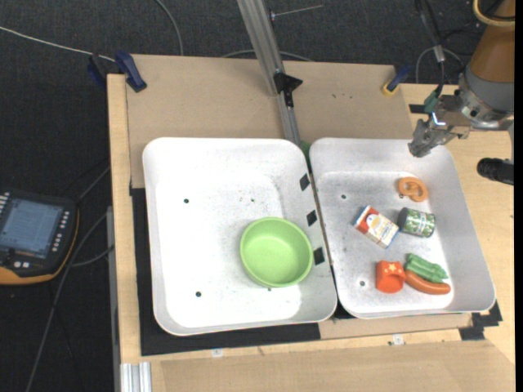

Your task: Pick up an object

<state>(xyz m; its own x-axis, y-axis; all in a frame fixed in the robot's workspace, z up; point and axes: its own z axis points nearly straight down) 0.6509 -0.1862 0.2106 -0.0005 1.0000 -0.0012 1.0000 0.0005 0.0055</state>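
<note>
Hovering my gripper [425, 143] over the far right corner of the right bin [351, 158]; I can't tell its state. Nothing is picked up yet: pretzel [413, 189], can [417, 222] and carton [375, 225] lie untouched in that bin

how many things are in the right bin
5, possibly more where items overlap. An orange pretzel-like piece lies nearest the gripper; a small carton sits mid-bin beside a dark green can; a red-orange toy and a green-and-orange toy lie at the near edge.
</note>
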